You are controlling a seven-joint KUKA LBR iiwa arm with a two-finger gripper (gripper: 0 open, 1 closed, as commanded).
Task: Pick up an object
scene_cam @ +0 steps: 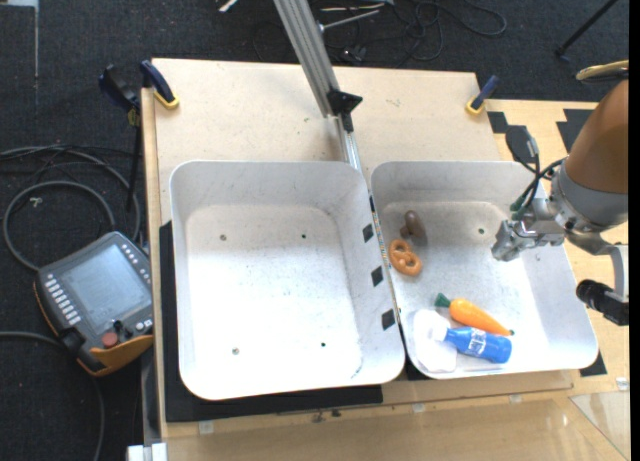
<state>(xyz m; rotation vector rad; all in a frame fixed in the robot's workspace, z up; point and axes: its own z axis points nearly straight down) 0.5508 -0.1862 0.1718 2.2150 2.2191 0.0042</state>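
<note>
Orange-banded grey robot arm (598, 154) stands highest, so nearest the lens, entering from the right. Its metal two-finger gripper (513, 241) hangs over the right shallow white bin (560, 299), toward the far right part of the floor. Open or closed: cannot tell at this angle. Nothing is seen held.

Bare bin floor lies beneath the gripper. Candidates, going outward:
- orange plastic toy carrot (478, 316), nearer and to the left, apart from the gripper
- blue plastic bottle (482, 346), just beside the carrot on its near side, resting against a flat white plastic piece (430, 339)
- tan pretzel-shaped toy (405, 258), well left, close to the bin's left wall
- small dark brown object (411, 226), just beyond the pretzel; shape unclear

Risks (judgement): a straight descent from here likely closes on nothing. Carrot and bottle are crowded, so a grasp may nudge one or clip both. Pretzel sits near the wall; collision is possible.

Left white bin (200, 189) is not involved.
</note>
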